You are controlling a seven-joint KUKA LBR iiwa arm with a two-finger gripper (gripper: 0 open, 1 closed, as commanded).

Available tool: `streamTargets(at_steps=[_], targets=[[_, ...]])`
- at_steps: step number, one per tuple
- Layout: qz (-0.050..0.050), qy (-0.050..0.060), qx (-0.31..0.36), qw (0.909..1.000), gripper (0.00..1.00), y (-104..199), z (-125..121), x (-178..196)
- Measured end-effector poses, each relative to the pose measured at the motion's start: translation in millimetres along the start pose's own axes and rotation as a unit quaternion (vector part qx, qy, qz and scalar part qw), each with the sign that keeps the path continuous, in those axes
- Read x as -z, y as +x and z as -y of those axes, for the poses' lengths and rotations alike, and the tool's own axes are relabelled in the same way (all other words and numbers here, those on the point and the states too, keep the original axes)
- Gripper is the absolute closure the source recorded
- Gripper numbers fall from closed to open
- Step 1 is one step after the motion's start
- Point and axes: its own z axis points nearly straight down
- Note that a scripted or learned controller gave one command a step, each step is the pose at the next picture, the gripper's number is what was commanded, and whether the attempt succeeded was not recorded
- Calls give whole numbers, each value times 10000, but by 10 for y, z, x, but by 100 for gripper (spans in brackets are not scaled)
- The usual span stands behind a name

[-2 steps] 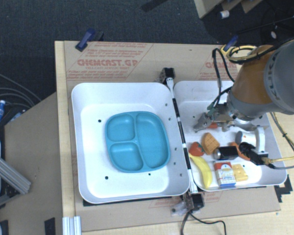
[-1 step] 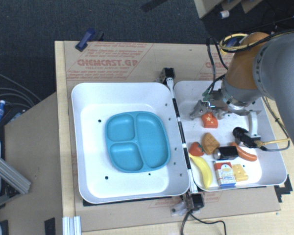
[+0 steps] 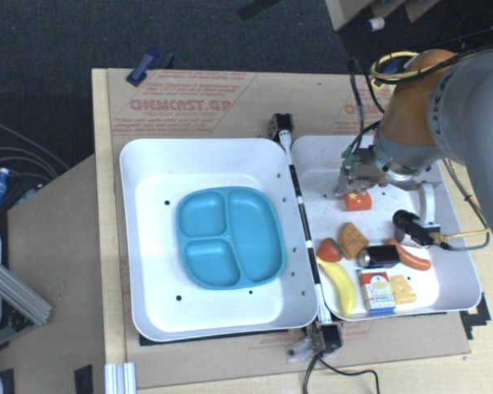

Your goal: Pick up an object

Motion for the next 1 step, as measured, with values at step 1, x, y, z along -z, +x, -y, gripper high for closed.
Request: streamTargets(at_steps=[1], targets=[[-4,8,-2,10000,100,399,742,1380]])
